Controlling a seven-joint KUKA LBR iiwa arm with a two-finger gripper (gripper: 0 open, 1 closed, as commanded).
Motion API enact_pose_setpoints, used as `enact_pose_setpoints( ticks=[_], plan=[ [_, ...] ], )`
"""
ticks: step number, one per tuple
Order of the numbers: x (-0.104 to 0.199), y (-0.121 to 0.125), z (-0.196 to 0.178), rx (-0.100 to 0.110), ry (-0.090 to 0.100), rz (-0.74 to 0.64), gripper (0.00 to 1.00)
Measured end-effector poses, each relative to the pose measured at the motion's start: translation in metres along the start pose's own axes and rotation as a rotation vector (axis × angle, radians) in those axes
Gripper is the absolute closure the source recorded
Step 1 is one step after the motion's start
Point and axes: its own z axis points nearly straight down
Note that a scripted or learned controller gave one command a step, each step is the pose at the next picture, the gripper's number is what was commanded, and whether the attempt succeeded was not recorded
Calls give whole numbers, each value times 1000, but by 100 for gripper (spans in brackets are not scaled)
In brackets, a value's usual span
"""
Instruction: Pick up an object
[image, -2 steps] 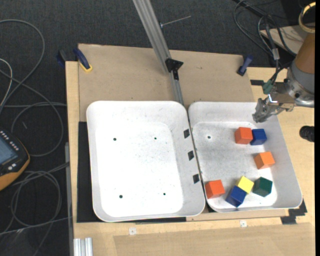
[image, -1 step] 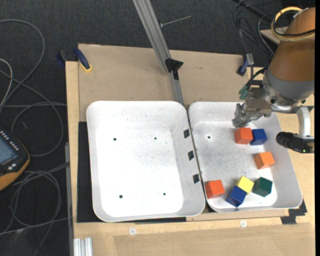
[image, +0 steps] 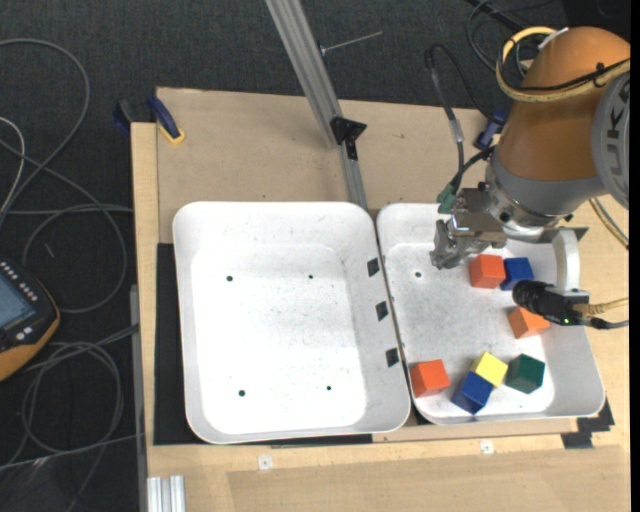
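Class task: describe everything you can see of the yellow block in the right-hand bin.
The yellow block is a small cube with plain, matte faces, probably painted wood or plastic. It sits in the right bin, near its front edge, turned at an angle to the bin's sides. It rests against, and partly on, a blue block at its front-left. A dark green block lies just to its right, very close or touching. The gripper is well away, farther back.

A: Blocks, right-hand bin?

B: Seven. Orange block (image: 487, 271) touching a blue block (image: 517, 270), far side. Another orange block (image: 527, 322) near the right wall, partly hidden.

A: Near edge?

B: Third orange block (image: 430, 376); yellow block (image: 491, 367) touching a second blue block (image: 470, 393); green block (image: 525, 374) just beside the yellow. All lying flat.
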Motion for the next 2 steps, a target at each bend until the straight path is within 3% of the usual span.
enact_pose_setpoints(
  ticks=[2],
  plan=[
    [89,-24,29,2,-1,2,100]
  ],
)
